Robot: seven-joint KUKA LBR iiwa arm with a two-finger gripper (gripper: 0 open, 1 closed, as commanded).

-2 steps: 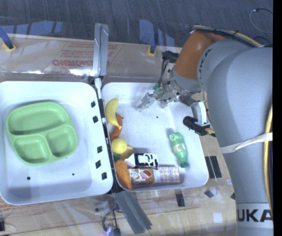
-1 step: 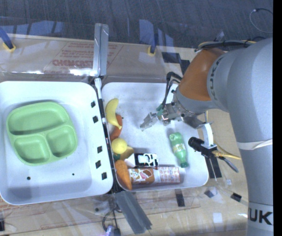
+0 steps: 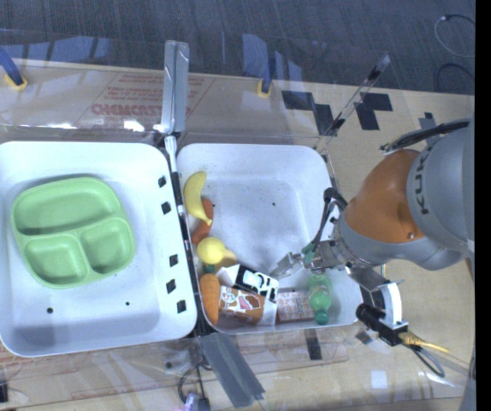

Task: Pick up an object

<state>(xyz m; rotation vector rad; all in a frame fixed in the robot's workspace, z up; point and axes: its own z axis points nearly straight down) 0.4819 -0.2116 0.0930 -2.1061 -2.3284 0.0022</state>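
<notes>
Camera view: my gripper (image 3: 301,259) hangs above the green bottle (image 3: 318,300), finger state unclear; light, slick plastic, so grip its middle.

Bench (image 3: 57,101) with two white bins (image 3: 23,332)

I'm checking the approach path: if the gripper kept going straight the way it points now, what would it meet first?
The gripper points toward the lower left of the right bin. Likely first in line is the black-and-white carton, with the yellow lemon beyond. Its height above them is unclear from this slanted view.
</notes>
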